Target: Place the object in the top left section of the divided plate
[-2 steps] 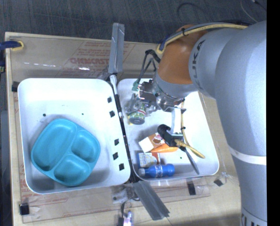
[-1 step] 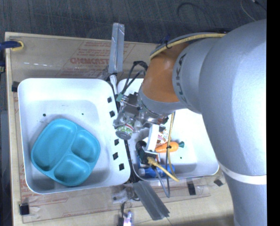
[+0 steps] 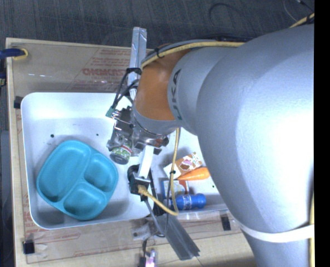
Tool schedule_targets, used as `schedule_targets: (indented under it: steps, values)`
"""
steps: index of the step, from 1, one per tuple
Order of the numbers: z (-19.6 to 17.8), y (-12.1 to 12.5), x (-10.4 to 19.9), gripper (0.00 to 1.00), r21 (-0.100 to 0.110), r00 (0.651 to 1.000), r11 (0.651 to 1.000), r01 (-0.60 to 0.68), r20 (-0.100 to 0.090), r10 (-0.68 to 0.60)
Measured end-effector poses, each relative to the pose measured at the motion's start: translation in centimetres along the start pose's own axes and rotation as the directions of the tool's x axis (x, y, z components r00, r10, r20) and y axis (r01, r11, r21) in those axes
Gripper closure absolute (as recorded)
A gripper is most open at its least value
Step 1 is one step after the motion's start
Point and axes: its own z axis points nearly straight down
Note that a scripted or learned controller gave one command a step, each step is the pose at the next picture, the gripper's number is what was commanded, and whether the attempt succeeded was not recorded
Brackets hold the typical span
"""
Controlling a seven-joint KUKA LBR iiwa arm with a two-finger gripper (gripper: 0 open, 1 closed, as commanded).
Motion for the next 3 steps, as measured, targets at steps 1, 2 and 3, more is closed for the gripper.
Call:
schedule_targets:
  steps: [1, 2, 3]
  values:
    - [-4.0, 2.8, -3.1, 1.00, 0.001, 0.998, 0.998, 0.060, 0.000, -0.060]
    - [0.0, -2.8, 0.5, 1.00, 0.002, 0.961, 0.961, 0.278, 0.000, -0.278]
    - [0.0, -2.7, 0.4, 0.00, 0.001, 0.961, 0.961, 0.277, 0.000, -0.277]
